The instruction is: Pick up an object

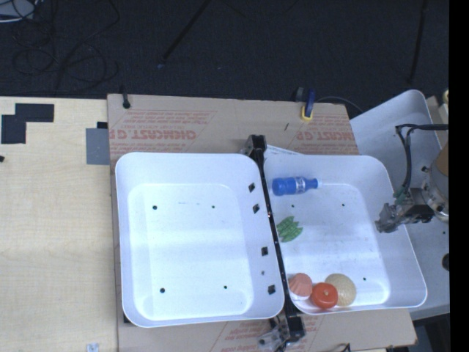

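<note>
White right-hand bin (pixel 381 266) holds, nearest its front wall, a red ball (pixel 324 295) between a peach object (pixel 300 284) and a tan one (pixel 341 287), then a green piece (pixel 289 229), farther a blue bottle (pixel 294 185); the end effector (pixel 386 221), grip state unclear, sits at the bin's right rim, well apart from them.
</note>
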`<control>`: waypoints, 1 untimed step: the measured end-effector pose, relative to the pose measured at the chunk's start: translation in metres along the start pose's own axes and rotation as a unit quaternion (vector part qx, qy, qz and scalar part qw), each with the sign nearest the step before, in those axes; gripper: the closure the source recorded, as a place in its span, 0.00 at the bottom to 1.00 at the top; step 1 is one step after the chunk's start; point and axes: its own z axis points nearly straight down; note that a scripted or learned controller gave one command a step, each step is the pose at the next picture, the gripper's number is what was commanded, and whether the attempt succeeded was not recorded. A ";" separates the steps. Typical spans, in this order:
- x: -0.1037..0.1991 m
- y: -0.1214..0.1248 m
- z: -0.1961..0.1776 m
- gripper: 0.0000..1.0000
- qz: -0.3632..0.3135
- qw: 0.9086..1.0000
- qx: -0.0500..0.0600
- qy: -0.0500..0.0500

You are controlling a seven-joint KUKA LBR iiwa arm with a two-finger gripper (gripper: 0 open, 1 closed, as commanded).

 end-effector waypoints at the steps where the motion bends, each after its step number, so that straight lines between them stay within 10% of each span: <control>1: -0.001 0.025 -0.074 1.00 0.000 1.000 -0.005 -0.002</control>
